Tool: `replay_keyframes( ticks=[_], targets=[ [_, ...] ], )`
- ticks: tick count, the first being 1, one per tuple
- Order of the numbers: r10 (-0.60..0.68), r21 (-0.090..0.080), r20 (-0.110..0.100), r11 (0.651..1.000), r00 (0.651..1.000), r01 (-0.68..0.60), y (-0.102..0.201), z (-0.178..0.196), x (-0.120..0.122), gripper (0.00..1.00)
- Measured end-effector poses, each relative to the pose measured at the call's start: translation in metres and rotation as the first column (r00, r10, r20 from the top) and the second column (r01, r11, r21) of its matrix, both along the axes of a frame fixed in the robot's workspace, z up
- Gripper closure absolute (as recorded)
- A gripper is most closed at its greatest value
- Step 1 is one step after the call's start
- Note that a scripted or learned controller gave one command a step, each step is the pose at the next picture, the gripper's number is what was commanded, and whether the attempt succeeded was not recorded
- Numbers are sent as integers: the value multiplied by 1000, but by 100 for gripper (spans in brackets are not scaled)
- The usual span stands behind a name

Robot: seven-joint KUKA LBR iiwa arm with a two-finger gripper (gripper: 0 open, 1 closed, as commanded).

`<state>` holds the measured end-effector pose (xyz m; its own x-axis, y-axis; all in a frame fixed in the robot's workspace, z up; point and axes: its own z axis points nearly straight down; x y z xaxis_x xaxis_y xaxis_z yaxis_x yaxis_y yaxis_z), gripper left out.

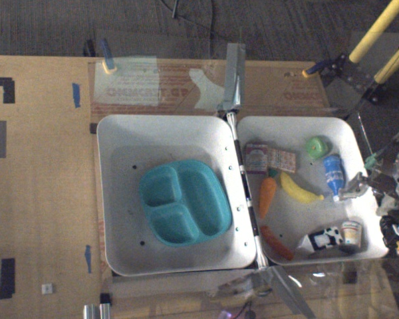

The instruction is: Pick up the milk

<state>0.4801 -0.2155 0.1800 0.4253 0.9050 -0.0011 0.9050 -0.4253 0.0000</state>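
The milk (324,238) is a small carton with black and white cow patches. It lies on its side near the front right corner of the right bin (289,214). My gripper (354,190) reaches in over the bin's right wall, just right of a blue bottle (332,173). It hangs behind the milk and a little to its right, clearly apart from it. Nothing shows in its grasp.
A small yogurt cup (350,232) stands touching the milk's right end. A banana (299,190), carrot (267,197), red pepper (277,242), pink box (269,158) and green round thing (317,146) share this bin. A teal divided plate (184,203) sits in the left bin (116,178).
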Motion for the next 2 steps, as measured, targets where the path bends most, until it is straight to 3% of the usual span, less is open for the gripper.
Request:
replay_keyframes(
  ticks=[1, 2],
  targets=[
    [-154, 3, 6, 988, 988, 154, 22, -92, 2, 0],
    [-154, -3, 7, 988, 988, 154, 20, -82, 2, 100]
  ],
)
